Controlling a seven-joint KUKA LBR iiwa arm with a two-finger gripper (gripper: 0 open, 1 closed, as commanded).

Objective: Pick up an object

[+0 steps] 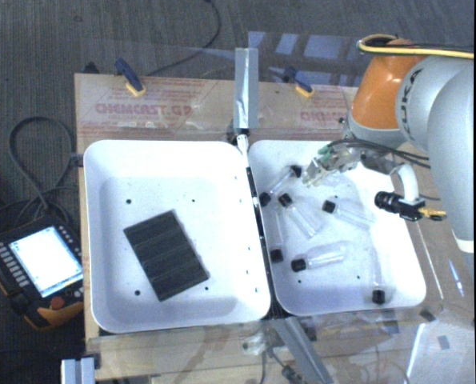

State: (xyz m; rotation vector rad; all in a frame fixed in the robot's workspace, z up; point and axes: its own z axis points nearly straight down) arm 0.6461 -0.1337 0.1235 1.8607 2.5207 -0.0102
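Several clear plastic vials with black caps lie scattered in the right bin (398,294). One vial (322,257) lies near the bin's middle front, another (300,213) lies left of centre, and a third (283,180) sits at the back left. My gripper (324,166) hangs low over the back of the right bin, just right of that third vial. A dark ribbed rectangular pad (165,254) lies flat in the left bin (110,166).
The grey arm with its orange band (386,86) reaches in from the upper right over the right bin's back corner. A black fitting (391,202) sticks out below the wrist. A teach pendant (38,266) lies left of the bench. Two clamps hold the back board.
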